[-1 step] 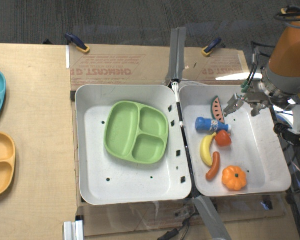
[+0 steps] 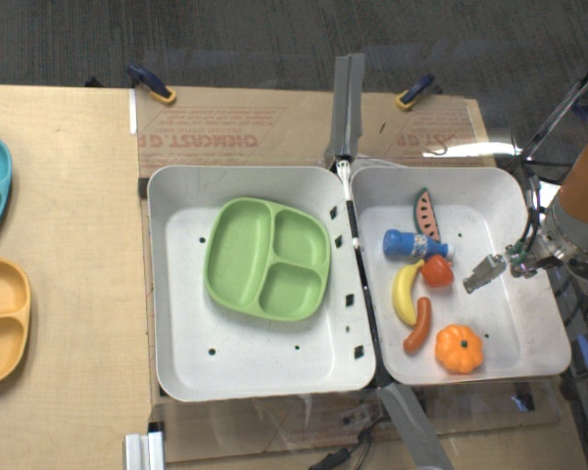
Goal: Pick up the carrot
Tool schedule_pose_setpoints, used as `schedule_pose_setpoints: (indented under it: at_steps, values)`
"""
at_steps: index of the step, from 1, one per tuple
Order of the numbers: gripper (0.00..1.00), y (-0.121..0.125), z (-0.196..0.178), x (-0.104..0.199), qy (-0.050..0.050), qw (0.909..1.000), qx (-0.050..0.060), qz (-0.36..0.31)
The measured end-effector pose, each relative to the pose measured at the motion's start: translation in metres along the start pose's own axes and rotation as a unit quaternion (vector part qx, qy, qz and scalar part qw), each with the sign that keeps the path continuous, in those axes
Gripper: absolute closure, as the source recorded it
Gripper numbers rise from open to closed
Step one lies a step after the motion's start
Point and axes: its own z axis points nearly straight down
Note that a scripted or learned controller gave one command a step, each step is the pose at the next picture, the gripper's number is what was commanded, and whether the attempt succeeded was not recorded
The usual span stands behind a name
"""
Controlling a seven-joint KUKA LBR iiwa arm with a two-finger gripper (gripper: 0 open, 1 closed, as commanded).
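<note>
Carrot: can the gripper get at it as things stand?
Probably yes. The gripper hangs over the same bin, right of the carrot, with nothing lying on it. The banana and pumpkin sit close beside it, so a grasp may bump them.

Even, bright light; glare streak on cardboard [image 2: 461,150]; sharp focus.

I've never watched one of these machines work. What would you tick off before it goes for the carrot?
1. Carrot in plain view in the right bin: ok.
2. Nothing lying on top of the carrot: ok.
3. Free room around it: not ok. The banana lies right against its upper end and the pumpkin sits close on its right.
4. End effector above the carrot: not ok. It hangs off to the carrot's right.
5. Green plate out of the way: ok, it is in the left bin.
</note>
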Motion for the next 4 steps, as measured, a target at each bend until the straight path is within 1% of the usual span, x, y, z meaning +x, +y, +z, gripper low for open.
schedule_pose_setpoints:
  at_steps: [1,2,3,4]
  values:
    - [0.00,-0.019,0.071,0.060,0.001,0.9999,0.000,0.016]
    - [0.00,-0.023,0.070,0.040,0.000,0.9582,-0.001,-0.286]
    - [0.00,0.022,0.033,0.074,-0.001,0.9598,-0.002,-0.281]
    - [0.00,0.028,-0.030,0.117,-0.001,0.9582,-0.001,-0.286]
